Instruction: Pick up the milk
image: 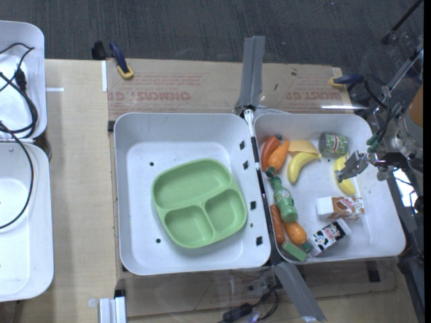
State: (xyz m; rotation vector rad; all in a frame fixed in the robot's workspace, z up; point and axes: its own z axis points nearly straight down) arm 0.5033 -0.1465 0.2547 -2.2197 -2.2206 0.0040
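At the right edge of the frame the gripper (360,165) hangs over the right bin (377,244), its metal fingers reaching leftward above a yellow item (347,182) by the bin's right wall. The fingers look slightly parted and nothing can be seen between them, though how wide they stand cannot be told from this angle; they seem close above the yellow item, and contact cannot be judged. The milk (328,237), a small carton with a black-and-white cow pattern, lies on its side at the lower middle of the right bin, tilted, apart from the gripper. Just above it lies a brown and white carton (342,208). Along the bin's left wall, from top to bottom, sit an orange pepper (273,153), a green bottle (283,201), a carrot (277,223), an orange fruit (295,233) and a small green block (293,251) touching the milk's left end. A banana (300,162) lies in the upper middle, with a green can (333,144) to its right near the top wall. The left bin (135,180), in the middle of the frame, holds a light green divided plate (199,202) with three compartments, turned at a slant.
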